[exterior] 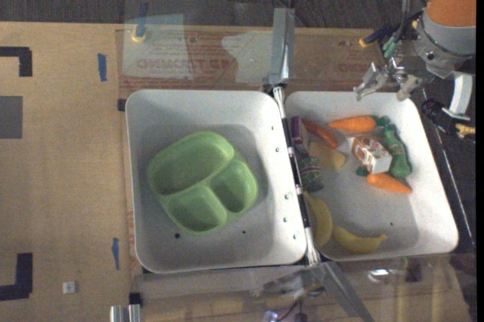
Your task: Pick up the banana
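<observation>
Camera view has the banana at the right bin's near edge, well apart from the empty, spread pincer.

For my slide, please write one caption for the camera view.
Two-finger gripper hovers above the right white bin's far edge, away from the curved yellow banana; a green divided plate lies in the left bin.

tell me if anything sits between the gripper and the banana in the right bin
Yes. The gripper hangs over the bin's far rim, while the banana lies near the front wall. Between them sit two carrots, a small carton and a green toy.
</observation>
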`<action>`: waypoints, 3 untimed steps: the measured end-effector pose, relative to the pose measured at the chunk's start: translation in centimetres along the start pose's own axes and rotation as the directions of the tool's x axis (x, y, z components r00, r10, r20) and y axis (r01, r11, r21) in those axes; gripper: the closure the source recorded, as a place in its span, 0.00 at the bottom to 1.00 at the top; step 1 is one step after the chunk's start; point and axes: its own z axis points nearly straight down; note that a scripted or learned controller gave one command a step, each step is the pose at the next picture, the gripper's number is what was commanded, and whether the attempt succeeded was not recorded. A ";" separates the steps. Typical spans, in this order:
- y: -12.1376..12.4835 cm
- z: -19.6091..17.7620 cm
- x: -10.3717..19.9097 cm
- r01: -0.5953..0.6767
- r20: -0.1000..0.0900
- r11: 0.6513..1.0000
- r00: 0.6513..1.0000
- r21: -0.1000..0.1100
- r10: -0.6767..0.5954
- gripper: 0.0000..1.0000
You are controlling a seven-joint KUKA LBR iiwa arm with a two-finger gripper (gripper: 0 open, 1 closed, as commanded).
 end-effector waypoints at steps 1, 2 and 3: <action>-5.4 9.5 1.6 -0.354 -0.001 0.935 0.935 0.000 0.354 0.00; -6.3 13.7 2.4 -0.485 -0.006 0.874 0.874 -0.037 0.485 0.00; 1.0 13.8 4.3 -0.349 0.000 0.937 0.937 -0.002 0.349 0.00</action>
